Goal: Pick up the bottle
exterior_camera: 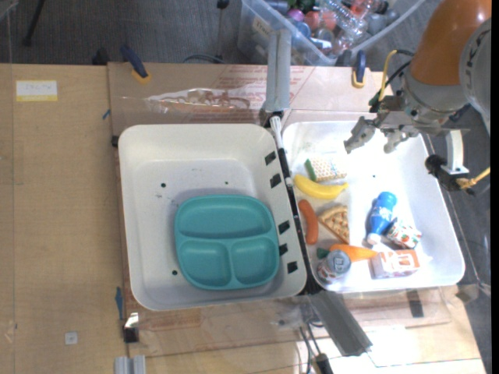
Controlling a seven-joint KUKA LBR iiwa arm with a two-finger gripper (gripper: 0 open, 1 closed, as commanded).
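The blue bottle (380, 216) lies in the right bin (444, 232) among toy food, just beside a small carton (396, 263), while the gripper (376, 137) hangs apart above the bin's far end with jaws spread wide, holding nothing, probably to descend freely.

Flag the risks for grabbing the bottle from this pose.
1. The blue bottle lies tilted, its lower end against a small carton, so the fingers could catch both.
2. The orange box and carrot crowd that end; a nudge may shift the bottle.
3. The open gripper hangs near the right bin's far end, so its descent must travel well forward.
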